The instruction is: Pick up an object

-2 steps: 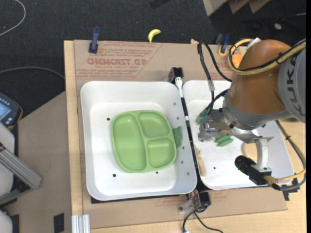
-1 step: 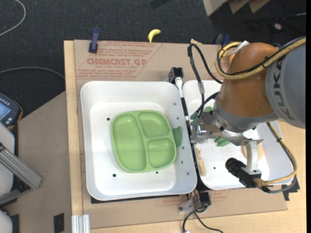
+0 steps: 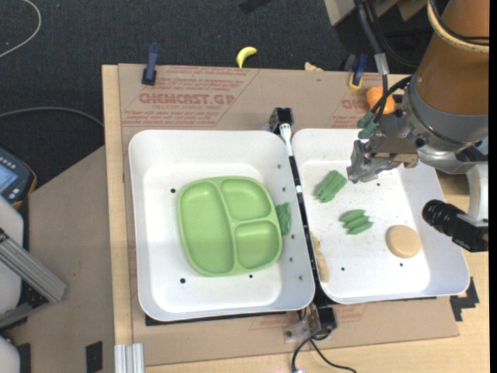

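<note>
Our grey two-finger gripper hangs low over the right-hand shallow white bin. We cannot tell its state, and nothing is visibly in it. Just beside it lies a green ridged plastic piece, likely our nearest target. In that bin we count three loose items: this piece, a second green pod-like piece near the middle, and one tan round disc further off. The left-hand white bin holds one green three-compartment plastic tray, lying flat and hard to pinch.
</note>
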Controlling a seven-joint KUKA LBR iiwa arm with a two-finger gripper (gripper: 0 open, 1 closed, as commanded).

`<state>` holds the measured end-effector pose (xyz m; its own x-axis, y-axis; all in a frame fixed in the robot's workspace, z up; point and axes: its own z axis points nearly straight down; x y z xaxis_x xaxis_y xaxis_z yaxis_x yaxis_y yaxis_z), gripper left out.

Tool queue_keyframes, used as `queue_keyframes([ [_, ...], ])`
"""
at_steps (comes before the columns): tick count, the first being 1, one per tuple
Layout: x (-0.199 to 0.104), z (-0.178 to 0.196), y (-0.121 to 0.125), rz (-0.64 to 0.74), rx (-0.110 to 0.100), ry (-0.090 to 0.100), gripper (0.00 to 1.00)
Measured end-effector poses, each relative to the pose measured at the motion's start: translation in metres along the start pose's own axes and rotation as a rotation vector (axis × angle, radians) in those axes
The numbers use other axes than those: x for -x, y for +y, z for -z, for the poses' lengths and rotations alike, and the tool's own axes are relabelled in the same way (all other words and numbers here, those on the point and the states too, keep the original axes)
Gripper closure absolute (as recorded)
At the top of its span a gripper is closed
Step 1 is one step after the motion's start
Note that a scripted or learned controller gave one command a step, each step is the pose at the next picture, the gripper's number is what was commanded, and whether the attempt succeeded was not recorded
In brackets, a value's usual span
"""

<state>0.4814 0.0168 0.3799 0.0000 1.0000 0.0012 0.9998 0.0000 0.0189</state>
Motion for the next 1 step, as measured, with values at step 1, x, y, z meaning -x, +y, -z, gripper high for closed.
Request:
queue_keyframes([
  [1,-0.0575,-0.0855,-0.0034,0.006,-0.030,-0.001,1.00],
])
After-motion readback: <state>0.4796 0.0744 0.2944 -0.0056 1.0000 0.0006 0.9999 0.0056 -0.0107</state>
